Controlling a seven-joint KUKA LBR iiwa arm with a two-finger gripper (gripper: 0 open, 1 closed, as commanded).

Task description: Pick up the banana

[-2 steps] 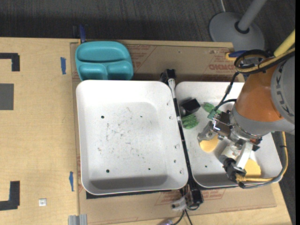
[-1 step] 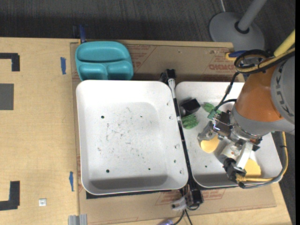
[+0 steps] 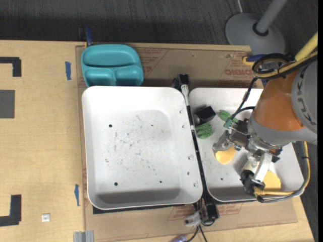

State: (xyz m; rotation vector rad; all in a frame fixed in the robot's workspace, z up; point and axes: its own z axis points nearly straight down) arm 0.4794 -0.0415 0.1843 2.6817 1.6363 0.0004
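Note:
A rounded yellow piece that looks like the banana lies in the right bin, left of the bin's middle. Most of it is hidden under the arm's head. My gripper hangs right over its upper edge, pointing down and to the left. From this angle I cannot see whether it touches the banana.
In the right bin, a black object and two green pieces lie at the back left, and a yellow wedge lies at the front right. The left bin stands alongside. A teal tray sits behind it.

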